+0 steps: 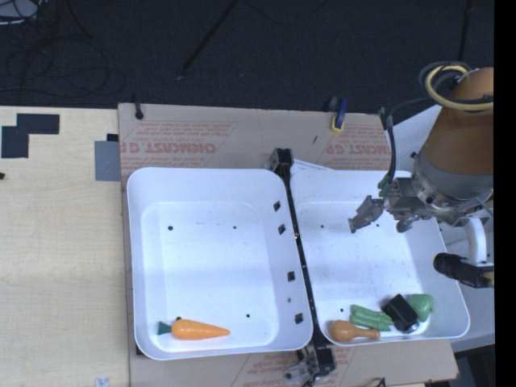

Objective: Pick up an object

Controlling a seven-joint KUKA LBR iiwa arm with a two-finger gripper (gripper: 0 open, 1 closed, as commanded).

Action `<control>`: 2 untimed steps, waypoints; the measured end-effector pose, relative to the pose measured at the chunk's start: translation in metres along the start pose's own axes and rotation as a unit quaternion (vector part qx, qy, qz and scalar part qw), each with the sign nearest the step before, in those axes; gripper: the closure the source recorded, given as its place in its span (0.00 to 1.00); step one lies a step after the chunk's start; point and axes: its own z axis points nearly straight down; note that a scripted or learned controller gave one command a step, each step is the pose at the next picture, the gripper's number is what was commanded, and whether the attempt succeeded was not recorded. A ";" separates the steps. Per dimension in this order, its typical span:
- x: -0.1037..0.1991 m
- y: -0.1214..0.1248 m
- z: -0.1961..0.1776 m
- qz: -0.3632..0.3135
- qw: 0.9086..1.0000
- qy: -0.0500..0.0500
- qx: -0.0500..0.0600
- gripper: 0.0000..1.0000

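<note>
Nothing is picked yet; my arm hangs over the right bin.

In the left bin (145, 216) I see a toy carrot (200, 330) lying near the front wall. In the right bin (451, 317) a small pile sits in the front corner: an orange pear-like toy (352, 331), a green vegetable (372, 317), a black block (401, 311) and a green piece (421, 302). My end effector (385, 214) is above the bare floor of this bin, fingers spread apart, holding and touching nothing. I judge the whole grasp is left to do.
</note>
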 end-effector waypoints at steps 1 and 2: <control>-0.078 -0.023 -0.158 0.003 1.000 -0.004 -0.009 0.00; -0.026 -0.062 0.057 0.000 1.000 0.004 0.009 0.00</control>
